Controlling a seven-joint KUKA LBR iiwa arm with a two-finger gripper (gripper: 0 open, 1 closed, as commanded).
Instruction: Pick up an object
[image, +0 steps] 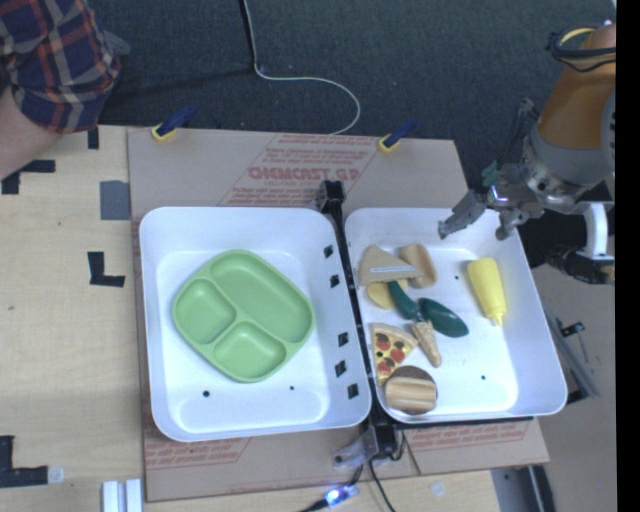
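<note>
The right bin (520, 370) holds several toy foods. A yellow mustard bottle (487, 288) lies near its right wall. A tan bread piece (405, 266) and a yellow piece (378, 294) lie at its left. A dark green vegetable (438, 315) sits in the middle. Below it are a pizza slice (393, 348) and a round brown bun (410, 390). My gripper (478, 226) hangs over the bin's upper right corner, above and apart from the mustard bottle. Its fingers are spread open with nothing between them.
The left bin (165, 250) holds a green divided plate (243, 315). A black clamp (330, 195) joins the bins at the top. Cardboard lies under both bins. A person's plaid sleeve (55, 55) is at the top left.
</note>
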